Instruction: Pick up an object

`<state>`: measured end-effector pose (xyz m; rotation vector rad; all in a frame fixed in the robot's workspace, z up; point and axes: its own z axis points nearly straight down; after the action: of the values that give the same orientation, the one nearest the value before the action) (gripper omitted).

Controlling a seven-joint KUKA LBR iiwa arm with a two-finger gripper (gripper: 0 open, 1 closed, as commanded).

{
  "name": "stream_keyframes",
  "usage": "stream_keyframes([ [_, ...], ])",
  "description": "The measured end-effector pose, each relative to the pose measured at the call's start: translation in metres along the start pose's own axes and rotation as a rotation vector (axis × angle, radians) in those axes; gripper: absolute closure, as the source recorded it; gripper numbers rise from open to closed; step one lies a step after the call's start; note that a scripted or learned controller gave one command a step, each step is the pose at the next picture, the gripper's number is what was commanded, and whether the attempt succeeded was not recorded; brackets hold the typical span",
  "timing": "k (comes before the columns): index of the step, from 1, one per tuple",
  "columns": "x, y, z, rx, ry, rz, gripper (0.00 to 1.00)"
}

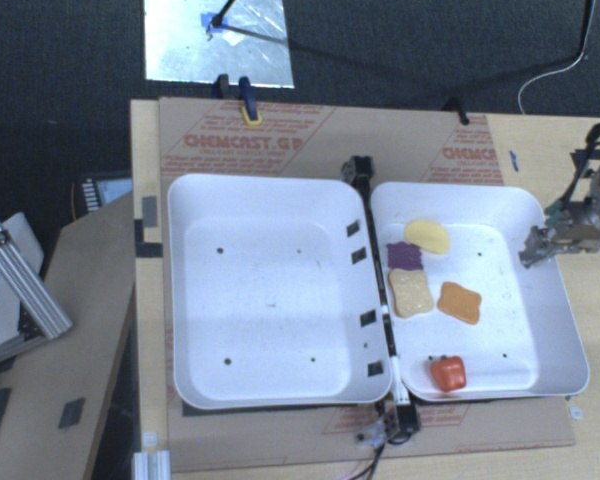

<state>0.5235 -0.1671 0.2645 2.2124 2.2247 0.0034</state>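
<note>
At three o'clock of the frame, the gripper (536, 247) hangs over the right rim of the right bin (545, 298). Most of the arm behind it is cut off by the frame edge, so only the wrist end and some cabling show. Its tip is small and blurred against the white wall; how far apart the claw's tips stand cannot be told, and nothing can be seen caught in it.

Five objects lie in the right bin, all well apart from the gripper. A yellow piece (427, 236) sits toward eleven o'clock of the bin floor. Just below it, at about nine o'clock and near the divider, is a purple piece (404, 256), dark and hard to make out in shape. A tan toast-like slice (411, 293) lies just beneath, its upper edge touching or overlapping the purple one; which, I cannot tell. Beside it toward three o'clock lies an orange piece (460, 303). At six o'clock of the bin, against the near wall, sits a red piece (448, 373) with a small dark top, its kind unclear.

The left bin (185, 298) shares the middle divider with the right one, where black clips (360, 256) run along the seam.
</note>
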Motion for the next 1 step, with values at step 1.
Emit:
stream_keyframes([
  [1, 0.0475, 0.0043, -0.1984, -0.018, -0.002, -0.004, 1.00],
])
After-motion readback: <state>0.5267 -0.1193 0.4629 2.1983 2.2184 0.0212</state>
